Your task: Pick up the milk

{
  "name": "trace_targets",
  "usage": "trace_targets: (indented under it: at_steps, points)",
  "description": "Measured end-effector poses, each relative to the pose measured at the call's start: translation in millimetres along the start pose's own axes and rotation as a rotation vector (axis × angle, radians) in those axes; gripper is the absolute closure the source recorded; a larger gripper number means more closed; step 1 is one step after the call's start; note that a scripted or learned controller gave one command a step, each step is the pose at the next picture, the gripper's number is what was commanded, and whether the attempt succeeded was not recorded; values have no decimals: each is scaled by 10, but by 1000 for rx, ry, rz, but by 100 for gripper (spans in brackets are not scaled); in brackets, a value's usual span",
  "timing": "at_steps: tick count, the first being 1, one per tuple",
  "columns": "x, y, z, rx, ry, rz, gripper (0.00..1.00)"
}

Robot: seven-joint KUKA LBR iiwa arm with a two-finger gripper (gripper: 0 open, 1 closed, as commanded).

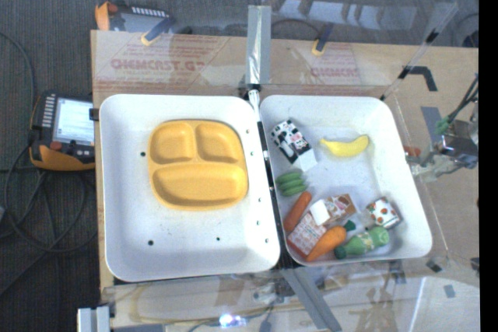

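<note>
Treat the pick as not yet begun: the milk carton point(291, 141) lies untouched in the right bin point(389, 124), and you cannot tell the tool's state.

At the right edge of the frame, about halfway down, a small part of the robot reaches in: pale metal pieces of the tool point(455, 145) with thin dark and green cables rising from them toward the upper right. The tool's finger state is too small to tell.
</note>
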State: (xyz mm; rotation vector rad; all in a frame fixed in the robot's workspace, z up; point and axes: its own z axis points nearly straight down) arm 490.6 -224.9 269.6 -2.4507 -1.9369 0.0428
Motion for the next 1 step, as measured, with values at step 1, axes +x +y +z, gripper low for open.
trace_targets:
  at_steps: [1]
  points:
    - [3,12,-58,7,-2,-4,100]
